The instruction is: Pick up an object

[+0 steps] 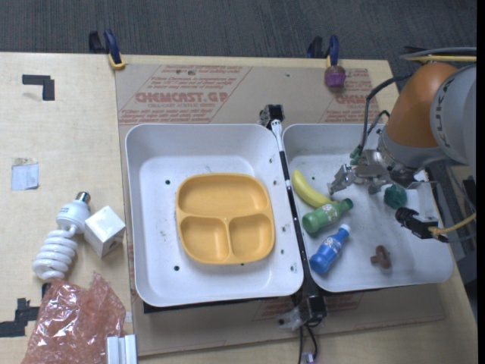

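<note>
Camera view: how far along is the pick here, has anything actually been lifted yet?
Done: the arm has reached into the right bin, with the gripper low near the banana. In hand: nothing visibly grasped. Banana, green bottle, blue bottle, teal object and small brown piece all lie on the bin floor. Left: closing on one item and lifting it.

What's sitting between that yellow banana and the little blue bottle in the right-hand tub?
In the camera view, a green plastic bottle lies on its side between the yellow banana and the small blue bottle, its cap end pointing right.
</note>
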Robot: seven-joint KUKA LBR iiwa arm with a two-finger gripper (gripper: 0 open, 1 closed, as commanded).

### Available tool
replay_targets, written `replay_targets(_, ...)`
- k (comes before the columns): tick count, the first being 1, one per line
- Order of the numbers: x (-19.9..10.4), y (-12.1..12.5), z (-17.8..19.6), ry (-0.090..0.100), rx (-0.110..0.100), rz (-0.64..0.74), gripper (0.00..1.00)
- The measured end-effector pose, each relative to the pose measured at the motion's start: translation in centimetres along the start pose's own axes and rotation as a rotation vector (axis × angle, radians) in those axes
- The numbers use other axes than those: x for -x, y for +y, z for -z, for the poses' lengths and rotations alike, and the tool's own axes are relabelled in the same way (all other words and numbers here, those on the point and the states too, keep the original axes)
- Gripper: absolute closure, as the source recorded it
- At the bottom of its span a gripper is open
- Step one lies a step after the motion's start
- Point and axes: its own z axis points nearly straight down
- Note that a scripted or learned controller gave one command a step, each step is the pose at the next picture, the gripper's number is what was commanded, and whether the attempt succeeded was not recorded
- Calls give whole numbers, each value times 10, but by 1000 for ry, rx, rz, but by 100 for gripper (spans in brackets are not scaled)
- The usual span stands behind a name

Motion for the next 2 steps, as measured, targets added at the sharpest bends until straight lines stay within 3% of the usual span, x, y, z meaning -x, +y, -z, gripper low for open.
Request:
replay_targets(1, -34, -56, -1, 0, 0, 0, 0)
replay_targets(2, -31, -112, -2, 1, 0, 0, 0)
